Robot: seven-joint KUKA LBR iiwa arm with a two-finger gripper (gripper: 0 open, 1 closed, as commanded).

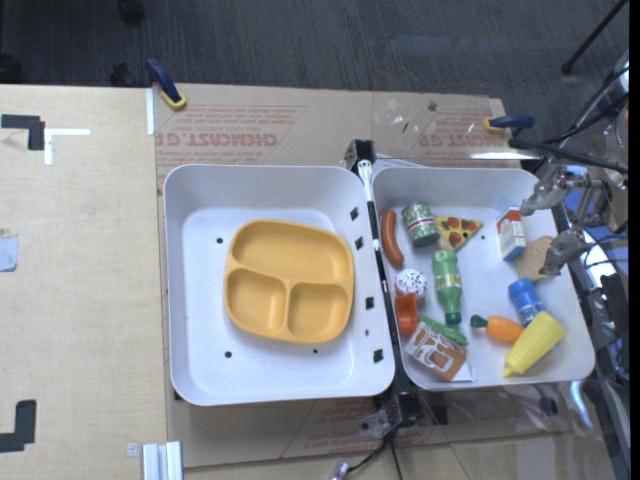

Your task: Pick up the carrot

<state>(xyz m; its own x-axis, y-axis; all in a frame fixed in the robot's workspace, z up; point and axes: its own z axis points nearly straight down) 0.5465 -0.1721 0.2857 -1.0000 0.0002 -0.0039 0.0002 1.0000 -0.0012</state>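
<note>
Two white bins side by side on the bench (80, 298). Left bin (190, 368): one yellow plate (290, 280) with three compartments, nothing else in it. Right bin (560, 363): roughly a dozen small items, one of each. One carrot (502, 329), orange with a green tip at its left end, lies low and right of centre, touching the upper left side of one yellow bottle (534, 344) and just below one blue item (524, 296). One green bottle (447, 285) lies near the middle; one green can (420, 224) and one pizza slice (458, 232) sit side by side near the top; one sausage (391, 239) lies along the left wall. Below it are one white spotted ball (411, 284) and one red item (406, 314), the latter hard to identify. One printed carton (437, 349) lies flat near the front wall with a green piece across its upper edge. One small red-and-white carton (512, 235) stands by the right wall, a tan piece (535, 256) just below it, type unclear. The claw (555, 223) sits over the bin's right rim, apart from the carrot; its metal parts blur with the rig behind, and I cannot tell whether it is open or closed. The arm is cut off at the right edge. Two blue-and-yellow clamps (166, 85) pin cardboard (260, 133) at the back.
</note>
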